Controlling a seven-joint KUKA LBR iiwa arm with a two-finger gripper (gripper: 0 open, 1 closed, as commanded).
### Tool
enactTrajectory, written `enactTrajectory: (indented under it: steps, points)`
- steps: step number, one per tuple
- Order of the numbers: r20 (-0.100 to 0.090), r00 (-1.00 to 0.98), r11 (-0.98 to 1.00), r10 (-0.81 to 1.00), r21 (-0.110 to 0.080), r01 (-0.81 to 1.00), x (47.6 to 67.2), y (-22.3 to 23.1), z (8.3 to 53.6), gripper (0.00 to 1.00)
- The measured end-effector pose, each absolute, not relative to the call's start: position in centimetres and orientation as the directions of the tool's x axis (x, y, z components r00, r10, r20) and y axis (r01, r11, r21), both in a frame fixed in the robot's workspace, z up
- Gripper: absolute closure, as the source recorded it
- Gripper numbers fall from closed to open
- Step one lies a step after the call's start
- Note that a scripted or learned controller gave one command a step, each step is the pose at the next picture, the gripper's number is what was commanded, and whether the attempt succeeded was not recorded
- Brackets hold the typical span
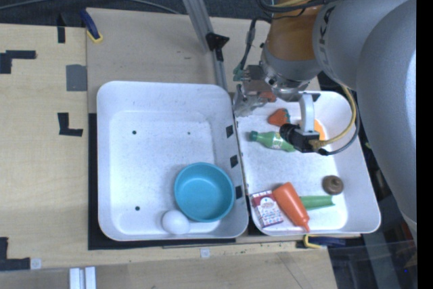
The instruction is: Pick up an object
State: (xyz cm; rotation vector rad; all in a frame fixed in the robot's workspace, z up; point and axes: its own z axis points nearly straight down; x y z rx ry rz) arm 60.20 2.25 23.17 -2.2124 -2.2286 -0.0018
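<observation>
Green bottle (272,139) lies loose in right bin (362,213), gripper (252,98) low at bin's far-left corner, claw state can't tell, nothing lifted yet

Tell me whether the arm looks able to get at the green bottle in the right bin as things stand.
Probably yes. The green bottle lies flat on the floor of the right bin, with nothing on top of it. The gripper hangs just above and beside its cap end. The nearby bin wall could crowd the approach.

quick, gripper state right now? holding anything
gripper: cannot be told; it sits over the far edge of the right bin, and nothing is visibly held.
</observation>
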Motion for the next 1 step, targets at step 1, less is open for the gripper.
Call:
enactTrajectory:
  steps: [1]
  points:
    - [0.001,-0.008,0.008,1.000,-0.002,1.000,59.81,8.23,22.71,1.00]
